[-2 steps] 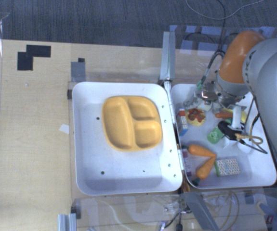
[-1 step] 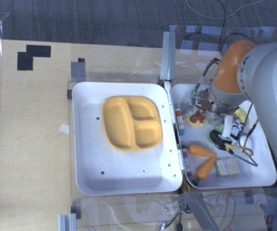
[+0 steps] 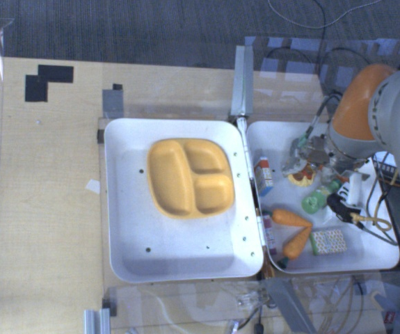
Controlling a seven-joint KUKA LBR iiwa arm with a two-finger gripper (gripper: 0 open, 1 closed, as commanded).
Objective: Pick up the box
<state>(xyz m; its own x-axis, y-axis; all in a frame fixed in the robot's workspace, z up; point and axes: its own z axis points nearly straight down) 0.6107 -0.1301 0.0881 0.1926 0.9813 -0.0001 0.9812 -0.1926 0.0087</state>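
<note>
Box [image 3: 328, 241] sits flat in the lower right of the right bin [image 3: 387, 259], untouched.

It's a small patterned rectangle, long axis running roughly left-right across the frame with a slight tilt, its left short end pointing toward the two carrots [image 3: 293, 229] just beside it. A green round thing [image 3: 314, 202] lies right above it. The gripper [image 3: 309, 155] hangs over the upper middle of that same bin, well apart from the box and over a small red and yellow item [image 3: 301, 178]; honestly can't tell if it's spread or pinched from this angle. A little bottle [image 3: 263, 175] lies along the bin's left wall. The left bin [image 3: 126, 256] has a yellow divided tray [image 3: 189, 177] in its middle.
</note>
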